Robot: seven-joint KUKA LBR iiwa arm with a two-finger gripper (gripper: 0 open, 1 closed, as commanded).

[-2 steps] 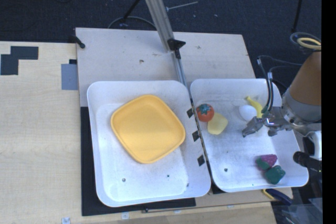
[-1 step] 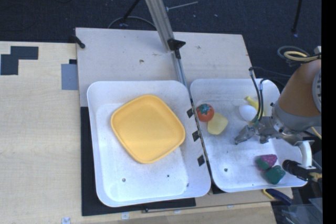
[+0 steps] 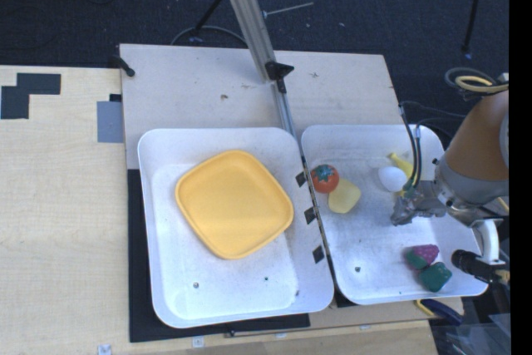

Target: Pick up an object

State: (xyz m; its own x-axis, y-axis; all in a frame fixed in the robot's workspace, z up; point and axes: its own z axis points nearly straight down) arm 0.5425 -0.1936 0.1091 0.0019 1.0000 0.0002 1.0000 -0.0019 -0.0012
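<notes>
The pincer (image 3: 405,210) hangs low over the right bin (image 3: 366,278), reaching in from the right. A white egg (image 3: 390,177) sits just behind it, beside a yellow piece (image 3: 401,161). Farther left lie a pale yellow lump (image 3: 344,197) and a red ball (image 3: 324,176). In front are a pink thing (image 3: 425,253) and a green block (image 3: 435,276). Well left, a yellow plate (image 3: 233,202) rests in the other bin (image 3: 166,278).

A pale bench (image 3: 332,87) carries two shallow white bins side by side, their inner edges touching. The left bin (image 3: 166,278) holds a yellow plate (image 3: 233,202); the right bin (image 3: 366,262) holds small objects. A metal rail (image 3: 249,12) rises from the bench's far side.
</notes>
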